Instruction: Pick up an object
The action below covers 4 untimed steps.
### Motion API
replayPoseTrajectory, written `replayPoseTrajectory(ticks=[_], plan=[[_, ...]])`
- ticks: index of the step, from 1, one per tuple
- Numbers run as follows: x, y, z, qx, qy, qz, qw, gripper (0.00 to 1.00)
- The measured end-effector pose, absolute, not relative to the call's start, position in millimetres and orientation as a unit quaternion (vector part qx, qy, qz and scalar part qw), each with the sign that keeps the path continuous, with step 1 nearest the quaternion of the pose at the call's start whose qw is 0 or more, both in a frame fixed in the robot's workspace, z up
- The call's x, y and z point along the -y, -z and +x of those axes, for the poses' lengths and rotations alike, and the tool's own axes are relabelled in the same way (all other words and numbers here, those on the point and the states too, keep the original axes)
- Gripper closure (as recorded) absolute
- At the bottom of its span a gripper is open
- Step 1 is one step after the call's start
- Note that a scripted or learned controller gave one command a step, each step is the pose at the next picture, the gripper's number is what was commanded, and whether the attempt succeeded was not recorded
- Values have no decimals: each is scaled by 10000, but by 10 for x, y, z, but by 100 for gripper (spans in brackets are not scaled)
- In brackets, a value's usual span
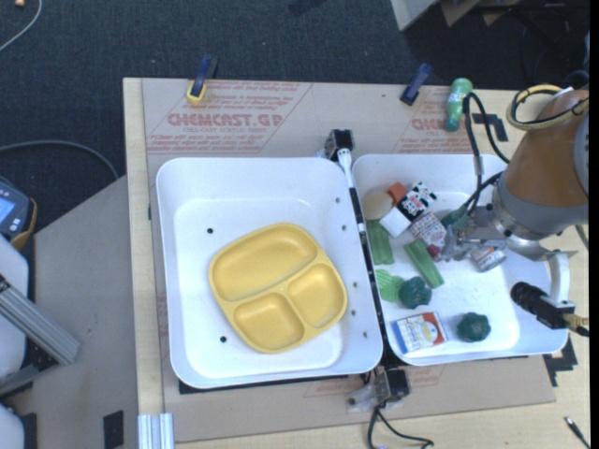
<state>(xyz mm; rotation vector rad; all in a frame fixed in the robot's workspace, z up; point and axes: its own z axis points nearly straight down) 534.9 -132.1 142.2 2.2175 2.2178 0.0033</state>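
Over the right bin's (538,344) right edge, the arm (547,171) reaches in, its gripper (460,247), grip unclear, low beside the cluttered objects (421,227) at the bin's left, bare floor toward the near-right corner.

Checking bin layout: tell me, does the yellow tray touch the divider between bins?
Apart. The camera view shows white bin floor between the yellow tray and the divider.

A pale yellow divided tray (277,287) lies in the white left bin (178,204); the white right bin (496,342) carries bright green strips (423,263), two dark green lumps (415,293), a black-and-white spotted toy (420,197) and a red-and-white card (417,330); the bench (281,120) is tan with red lettering.
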Motion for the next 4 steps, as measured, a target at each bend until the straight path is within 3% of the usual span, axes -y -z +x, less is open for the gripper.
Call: replayPoseTrajectory(ticks=[1, 2, 3, 4], plan=[[1341, -1982, 5264, -7072, -16, 7070, 34, 100], [1343, -2268, 5277, -7074, -14, 7068, 29, 100], [836, -2220, 5338, -7090, -4, 7052, -8, 100], [644, -2207, 5583, -7084, -12, 7058, 15, 100]])
